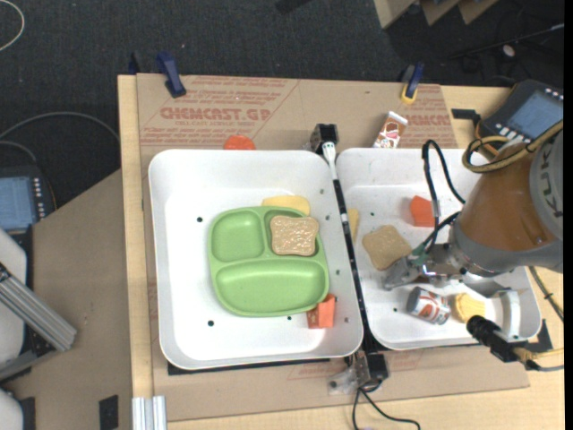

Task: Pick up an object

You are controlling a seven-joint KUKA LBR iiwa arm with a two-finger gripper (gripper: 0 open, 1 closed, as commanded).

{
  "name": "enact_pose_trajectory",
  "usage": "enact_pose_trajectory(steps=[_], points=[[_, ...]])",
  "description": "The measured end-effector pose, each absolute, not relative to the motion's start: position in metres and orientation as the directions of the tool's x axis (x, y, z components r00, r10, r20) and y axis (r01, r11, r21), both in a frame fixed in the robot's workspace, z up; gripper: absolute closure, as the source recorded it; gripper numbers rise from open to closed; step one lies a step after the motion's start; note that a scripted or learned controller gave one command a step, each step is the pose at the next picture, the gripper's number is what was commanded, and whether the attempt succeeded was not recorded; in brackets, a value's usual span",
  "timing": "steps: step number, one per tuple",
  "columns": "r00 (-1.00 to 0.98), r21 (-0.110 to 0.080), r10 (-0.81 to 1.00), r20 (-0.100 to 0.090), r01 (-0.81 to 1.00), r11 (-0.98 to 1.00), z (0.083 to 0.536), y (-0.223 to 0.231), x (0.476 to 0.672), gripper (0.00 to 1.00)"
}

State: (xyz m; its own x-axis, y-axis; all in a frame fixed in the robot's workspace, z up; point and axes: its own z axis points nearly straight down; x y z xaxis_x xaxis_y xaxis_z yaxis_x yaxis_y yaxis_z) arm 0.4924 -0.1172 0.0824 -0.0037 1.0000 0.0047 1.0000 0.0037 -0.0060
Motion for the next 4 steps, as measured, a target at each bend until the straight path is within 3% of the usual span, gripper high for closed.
enact_pose_trajectory(steps=[1, 2, 3, 4], points=[[0.001, -0.004, 1.0, 0.002, 1.0, -0.001, 0.084, -0.121, 0.478, 0.0], [0.002, 0.001, 1.0, 0.0, 1.0, -0.002, 0.095, -0.122, 0.479, 1.0], [0.002, 0.0, 1.0, 0.0, 1.0, -0.002, 0.094, -0.122, 0.479, 0.0], [0.003, 0.003, 1.0, -0.001, 1.0, -0.003, 0.105, -0.122, 0.48, 1.0]])
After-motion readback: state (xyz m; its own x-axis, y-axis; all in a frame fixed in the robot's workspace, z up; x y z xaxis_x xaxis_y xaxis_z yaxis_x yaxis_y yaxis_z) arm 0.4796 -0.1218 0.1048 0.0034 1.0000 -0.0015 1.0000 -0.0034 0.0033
